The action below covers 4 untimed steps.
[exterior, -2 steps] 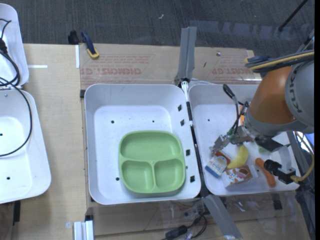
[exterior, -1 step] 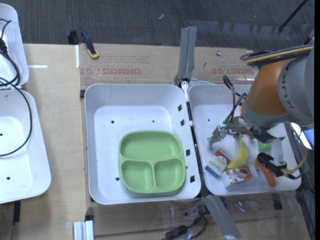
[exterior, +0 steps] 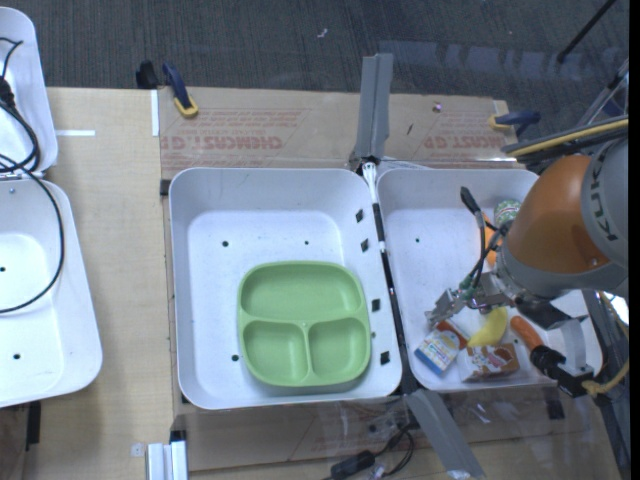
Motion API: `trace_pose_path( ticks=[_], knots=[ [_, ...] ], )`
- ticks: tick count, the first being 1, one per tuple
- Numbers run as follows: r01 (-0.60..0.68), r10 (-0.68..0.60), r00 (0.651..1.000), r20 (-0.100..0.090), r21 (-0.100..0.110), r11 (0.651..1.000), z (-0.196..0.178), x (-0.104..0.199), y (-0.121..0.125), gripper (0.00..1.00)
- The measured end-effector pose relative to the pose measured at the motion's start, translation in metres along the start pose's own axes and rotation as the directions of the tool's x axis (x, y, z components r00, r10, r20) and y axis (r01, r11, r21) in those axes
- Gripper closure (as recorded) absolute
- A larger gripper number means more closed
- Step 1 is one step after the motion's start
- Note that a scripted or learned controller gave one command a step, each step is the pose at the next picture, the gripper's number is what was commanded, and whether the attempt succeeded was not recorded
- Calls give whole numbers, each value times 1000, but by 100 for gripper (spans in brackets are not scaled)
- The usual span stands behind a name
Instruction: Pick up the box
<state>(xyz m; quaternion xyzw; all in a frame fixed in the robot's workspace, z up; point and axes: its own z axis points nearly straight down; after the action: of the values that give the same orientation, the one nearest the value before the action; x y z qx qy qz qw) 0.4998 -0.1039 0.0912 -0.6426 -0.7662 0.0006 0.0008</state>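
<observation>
The box (exterior: 437,349) is a small white carton with blue and red print. It lies near the front left corner of the right bin (exterior: 420,228). My gripper (exterior: 452,308) hangs low in that bin, just behind and slightly right of the box, close to its top edge. The grey wrist with its orange band (exterior: 560,223) reaches in from the right and covers part of the bin's right side. I see nothing held by the gripper.
Right of the box lie a yellow piece (exterior: 488,328), an orange carrot-like piece (exterior: 527,330) and a brown packet (exterior: 492,361). A black-handled tool (exterior: 470,203) lies further back. The left bin (exterior: 200,268) holds a green divided plate (exterior: 303,322).
</observation>
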Motion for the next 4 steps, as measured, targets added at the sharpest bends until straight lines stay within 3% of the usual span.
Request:
trace_pose_path(
  ticks=[1, 2, 3, 4],
  knots=[
    [-188, 188, 982, 1, 0, 982, 0, -3, 28, 0],
    [-279, 279, 960, 0, 0, 960, 0, 15, -17, 0],
    [-281, 281, 960, 0, 1, 960, -8, 14, -17, 100],
    [-282, 282, 959, 0, 1, 959, -8, 14, -17, 0]
  ],
)
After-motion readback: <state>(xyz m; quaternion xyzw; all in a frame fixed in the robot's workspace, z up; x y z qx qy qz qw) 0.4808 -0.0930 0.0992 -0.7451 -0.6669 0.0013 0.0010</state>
